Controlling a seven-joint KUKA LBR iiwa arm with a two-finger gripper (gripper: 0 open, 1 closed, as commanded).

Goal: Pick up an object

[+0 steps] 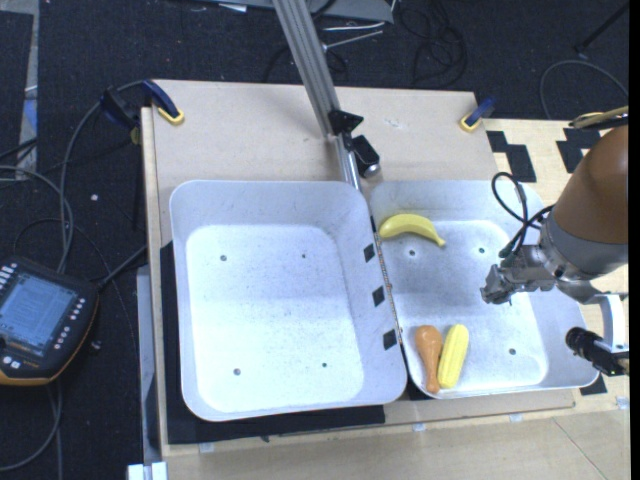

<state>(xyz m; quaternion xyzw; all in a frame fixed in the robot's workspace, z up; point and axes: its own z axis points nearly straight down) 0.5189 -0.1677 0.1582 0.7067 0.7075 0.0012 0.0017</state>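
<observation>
End effector (497, 288) hangs over the right white bin (520, 230), grip state unclear; nothing lifted yet, yellow banana (411, 228) and yellow corn cob (453, 355) lying loose.

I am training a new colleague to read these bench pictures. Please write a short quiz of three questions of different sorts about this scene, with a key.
1. True or false: the banana lies in the left bin.
2. Multiple choice: which thing lies right beside the corn cob, near the front edge of the right bin?
A. a blue cup
B. an orange carrot-like thing
C. a spoon
3. Short answer: where is the hand relative to the banana and the corn cob?

Key
1. False; it lies in the right bin, near its back.
2. B
3. Over the right bin, to the right of both, nearer its right side, with nothing seen between its fingers.
</observation>
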